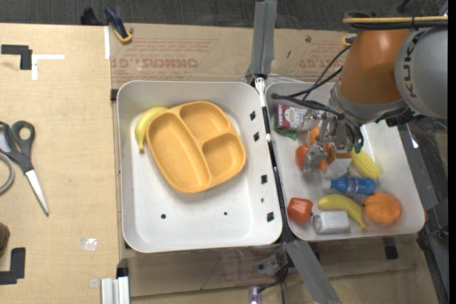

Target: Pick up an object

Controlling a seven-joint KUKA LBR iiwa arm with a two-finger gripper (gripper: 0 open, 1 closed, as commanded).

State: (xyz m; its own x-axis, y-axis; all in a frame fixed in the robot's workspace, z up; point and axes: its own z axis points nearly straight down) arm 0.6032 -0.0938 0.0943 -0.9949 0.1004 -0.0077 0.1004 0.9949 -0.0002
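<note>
Two shallow white bins sat side by side on your bench, with the arm's two-finger gripper (329,150) lowered into the right bin (410,153).

You had the gripper over the cluttered middle of that bin, just beside a small orange-red object (308,155); whether it was spread or pinching anything could not be told. Near it lay a yellow corn-shaped toy (366,165), a blue plastic bottle (353,185), a yellow toy banana (343,204), an orange round fruit toy (383,208), a red pepper-like toy (300,209) and a grey can (331,222). In the left bin (142,217), an orange three-compartment plastic plate (195,145) touched a second yellow banana (147,123) at its far-left edge.
</note>
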